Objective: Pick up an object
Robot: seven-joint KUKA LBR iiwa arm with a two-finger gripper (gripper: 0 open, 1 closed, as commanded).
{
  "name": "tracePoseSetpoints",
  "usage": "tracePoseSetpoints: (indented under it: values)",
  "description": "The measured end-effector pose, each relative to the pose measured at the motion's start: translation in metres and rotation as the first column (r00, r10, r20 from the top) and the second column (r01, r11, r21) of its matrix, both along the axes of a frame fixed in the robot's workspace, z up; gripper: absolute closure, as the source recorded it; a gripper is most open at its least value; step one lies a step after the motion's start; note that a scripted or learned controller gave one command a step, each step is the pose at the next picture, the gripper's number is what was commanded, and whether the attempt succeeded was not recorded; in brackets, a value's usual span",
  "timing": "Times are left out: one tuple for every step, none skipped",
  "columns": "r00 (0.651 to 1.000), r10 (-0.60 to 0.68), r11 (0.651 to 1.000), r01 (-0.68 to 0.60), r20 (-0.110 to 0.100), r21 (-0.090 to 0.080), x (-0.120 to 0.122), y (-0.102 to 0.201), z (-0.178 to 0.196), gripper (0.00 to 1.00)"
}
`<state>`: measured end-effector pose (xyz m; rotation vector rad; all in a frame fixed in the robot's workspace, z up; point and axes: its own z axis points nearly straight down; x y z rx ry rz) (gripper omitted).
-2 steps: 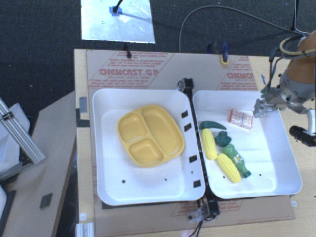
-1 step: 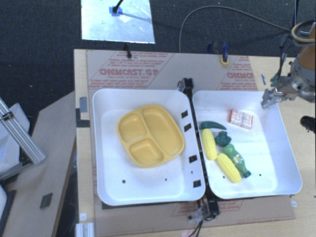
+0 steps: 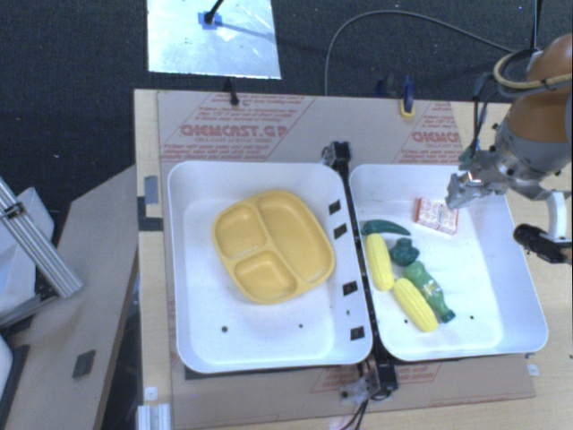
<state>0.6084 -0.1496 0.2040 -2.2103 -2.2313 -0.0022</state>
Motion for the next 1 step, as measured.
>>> tracePoseSetpoints:
  values:
    - [1.000, 0.000, 1.000, 0.000, 0.000, 0.000, -0.0173, 0.0463, -0.0041, 1.00]
